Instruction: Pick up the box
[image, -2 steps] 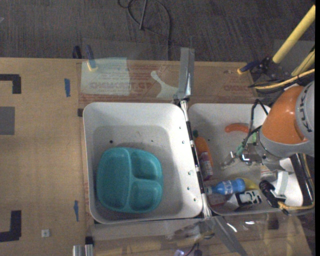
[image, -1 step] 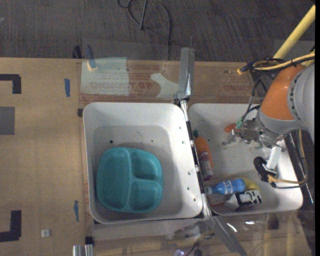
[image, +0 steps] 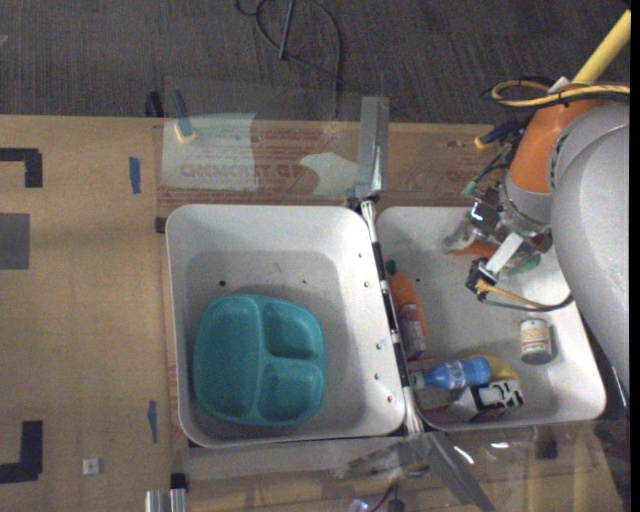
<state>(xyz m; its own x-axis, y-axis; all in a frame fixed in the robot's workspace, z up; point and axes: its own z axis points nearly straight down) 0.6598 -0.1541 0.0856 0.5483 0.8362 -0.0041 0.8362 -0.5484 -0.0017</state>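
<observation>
The box (image: 497, 393), small with yellow, black and white print, lies at the front of the right bin (image: 570, 400), partly tucked under a blue water bottle (image: 455, 375). My gripper (image: 472, 237) hangs over the back of that bin, well away from the box and toward the far wall. The orange-banded wrist and grey arm come in from the right above it. Nothing shows held in the gripper.
An orange bottle (image: 405, 308) lies along the right bin's left wall. A small white jar (image: 537, 340) stands near its right wall. The left bin (image: 190, 240) holds a teal divided plate (image: 260, 358). A metal divider (image: 372, 150) rises between the bins at the back.
</observation>
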